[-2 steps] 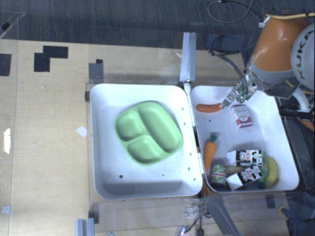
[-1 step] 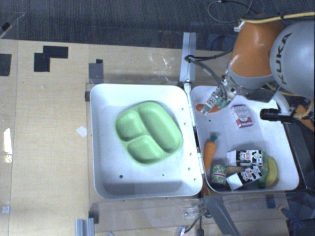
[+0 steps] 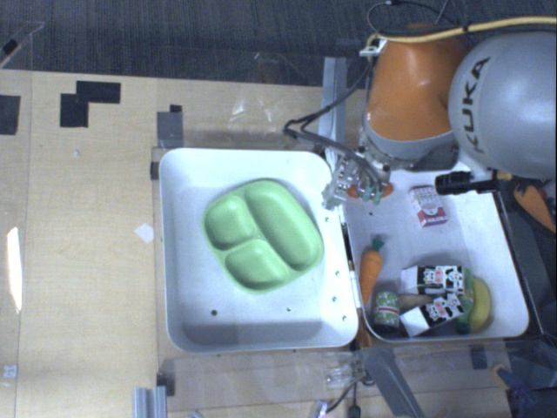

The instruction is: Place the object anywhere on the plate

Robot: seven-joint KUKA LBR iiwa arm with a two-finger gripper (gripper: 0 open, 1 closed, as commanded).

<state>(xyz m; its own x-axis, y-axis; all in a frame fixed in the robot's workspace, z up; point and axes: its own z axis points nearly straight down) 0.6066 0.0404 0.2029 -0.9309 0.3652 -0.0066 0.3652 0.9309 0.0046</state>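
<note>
Camera view: the tool [image 3: 355,183], its grip state impossible to tell, hovers at the bins' divide; the green plate [image 3: 263,232] lies to its near left.

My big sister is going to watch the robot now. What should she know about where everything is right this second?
Gripper: above the divide between the two bins, at the top; whether it holds anything cannot be told.
Green plate: in the left bin, three sections, nothing on it.
Right bin: carrot, two cow-print cartons, a banana, a small can and a red-and-white box.
Done: nothing placed yet.
Left: get one object onto the plate.
</note>
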